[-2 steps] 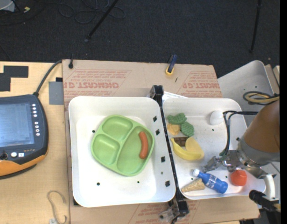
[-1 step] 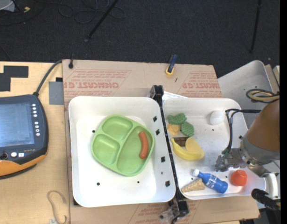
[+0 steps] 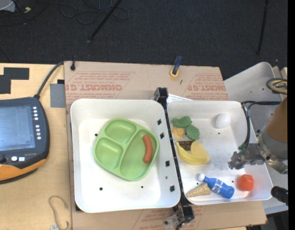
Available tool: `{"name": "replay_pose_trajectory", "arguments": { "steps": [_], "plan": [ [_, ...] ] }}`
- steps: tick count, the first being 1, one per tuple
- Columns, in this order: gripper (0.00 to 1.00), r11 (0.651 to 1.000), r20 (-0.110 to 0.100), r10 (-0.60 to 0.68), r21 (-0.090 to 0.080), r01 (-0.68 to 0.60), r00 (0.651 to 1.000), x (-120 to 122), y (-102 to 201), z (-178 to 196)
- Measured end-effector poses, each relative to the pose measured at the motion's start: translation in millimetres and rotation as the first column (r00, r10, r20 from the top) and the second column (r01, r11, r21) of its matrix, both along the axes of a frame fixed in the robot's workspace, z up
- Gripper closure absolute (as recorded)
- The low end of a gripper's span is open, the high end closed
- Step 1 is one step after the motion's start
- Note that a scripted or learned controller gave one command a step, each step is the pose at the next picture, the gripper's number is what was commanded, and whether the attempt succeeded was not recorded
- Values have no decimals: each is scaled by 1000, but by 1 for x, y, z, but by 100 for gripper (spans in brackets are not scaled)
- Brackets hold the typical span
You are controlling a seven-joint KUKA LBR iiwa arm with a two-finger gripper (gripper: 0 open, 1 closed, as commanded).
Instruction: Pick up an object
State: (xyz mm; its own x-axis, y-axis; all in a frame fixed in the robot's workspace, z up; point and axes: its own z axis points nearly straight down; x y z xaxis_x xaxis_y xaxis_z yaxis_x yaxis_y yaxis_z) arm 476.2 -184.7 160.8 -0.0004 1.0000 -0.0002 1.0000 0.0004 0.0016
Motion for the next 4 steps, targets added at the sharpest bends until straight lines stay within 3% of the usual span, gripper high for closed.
{"name": "replay_pose_trajectory", "arguments": {
  "steps": [2, 4],
  "plan": [
    [100, 1000, -1, 0, 0, 0, 1000, -5, 1, 68],
    [100, 1000, -4, 3, 2, -3, 1000, 45, 84, 67]
  ]
}}
